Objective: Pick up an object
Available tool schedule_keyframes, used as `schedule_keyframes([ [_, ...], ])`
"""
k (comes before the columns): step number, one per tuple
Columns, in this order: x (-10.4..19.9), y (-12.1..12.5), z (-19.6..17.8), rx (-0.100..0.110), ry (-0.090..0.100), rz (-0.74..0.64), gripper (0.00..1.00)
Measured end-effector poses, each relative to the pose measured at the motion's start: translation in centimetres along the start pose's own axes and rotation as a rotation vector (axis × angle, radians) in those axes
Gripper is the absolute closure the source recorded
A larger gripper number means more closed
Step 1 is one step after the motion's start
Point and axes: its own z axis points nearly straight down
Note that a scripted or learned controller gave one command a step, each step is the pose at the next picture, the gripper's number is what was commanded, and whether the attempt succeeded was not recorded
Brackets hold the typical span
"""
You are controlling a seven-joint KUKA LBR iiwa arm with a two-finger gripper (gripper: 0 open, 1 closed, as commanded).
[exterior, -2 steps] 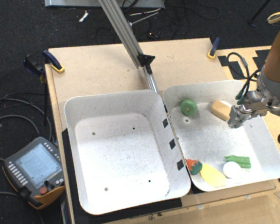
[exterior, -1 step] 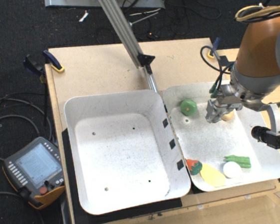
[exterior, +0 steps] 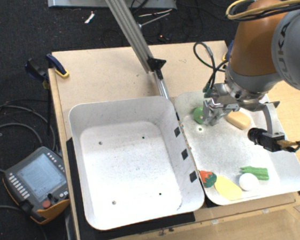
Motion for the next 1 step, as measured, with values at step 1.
schedule_keyframes([
  [1,4.58,1.32,1.49,0.002,0.000,0.001,1.00],
])
